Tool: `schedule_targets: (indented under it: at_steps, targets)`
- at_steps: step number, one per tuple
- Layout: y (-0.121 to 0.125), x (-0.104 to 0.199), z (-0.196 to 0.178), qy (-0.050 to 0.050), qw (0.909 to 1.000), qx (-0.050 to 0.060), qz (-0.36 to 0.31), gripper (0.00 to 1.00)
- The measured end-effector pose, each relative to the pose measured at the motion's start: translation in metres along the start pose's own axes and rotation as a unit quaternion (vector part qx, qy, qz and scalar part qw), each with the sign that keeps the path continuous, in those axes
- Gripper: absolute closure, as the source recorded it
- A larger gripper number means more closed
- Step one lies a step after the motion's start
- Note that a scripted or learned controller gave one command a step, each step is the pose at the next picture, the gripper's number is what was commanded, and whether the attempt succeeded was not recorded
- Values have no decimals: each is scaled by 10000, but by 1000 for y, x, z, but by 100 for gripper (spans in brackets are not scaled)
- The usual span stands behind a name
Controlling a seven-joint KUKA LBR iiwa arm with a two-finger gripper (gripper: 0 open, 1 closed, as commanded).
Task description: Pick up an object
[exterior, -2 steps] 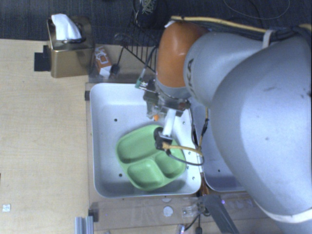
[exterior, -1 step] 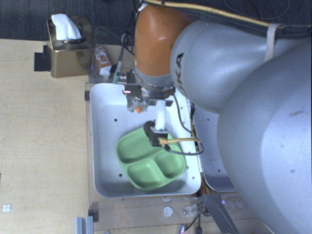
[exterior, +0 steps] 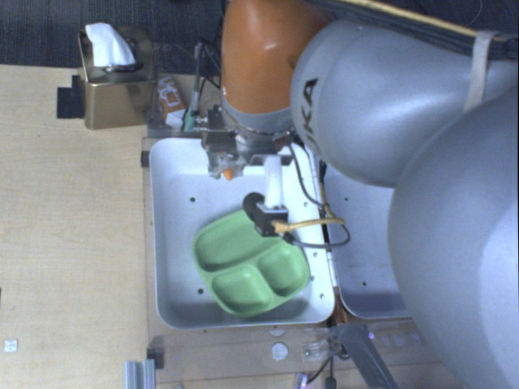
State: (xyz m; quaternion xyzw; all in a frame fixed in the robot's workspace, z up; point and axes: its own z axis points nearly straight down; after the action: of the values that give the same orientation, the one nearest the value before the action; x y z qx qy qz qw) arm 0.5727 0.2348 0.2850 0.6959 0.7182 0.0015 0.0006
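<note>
The arm reaches in from the right and covers much of the view, its orange band sitting above the far end of the left bin. Below the band the gripper hangs over the far half of that bin, close to its back wall. It is seen almost end-on and is crowded by the wrist hardware, so I cannot tell whether it is apart, together, or clamped on anything.

The one object in the left bin is a green divided plate with three compartments. It lies flat on the bin floor, toward the near right corner, and its right edge comes close to the bin's right wall. The gripper is above the bare white floor just beyond the plate's far edge, probably clear of the plate, though the slant of the view makes the height hard to judge.

The right bin sits just beside the left one and is largely hidden under the arm.

On the pale wooden counter, past the far left corner of the left bin, stands a brown tissue box with a white tissue sticking out of the top. A small orange-and-white carton sits just to its right, between the box and the arm.
</note>
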Motion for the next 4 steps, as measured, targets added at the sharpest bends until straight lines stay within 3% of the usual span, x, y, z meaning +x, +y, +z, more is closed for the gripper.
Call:
schedule_targets:
  at_steps: [1,2,3,4]
  targets:
    - [-79,-85,68,-2,9995,7,302,100]
    - [60,-66,131,1,9982,73,-588,100]
    - [61,-35,113,-6,9998,60,178,100]
    - [51,-23,76,-1,9989,2,460,100]
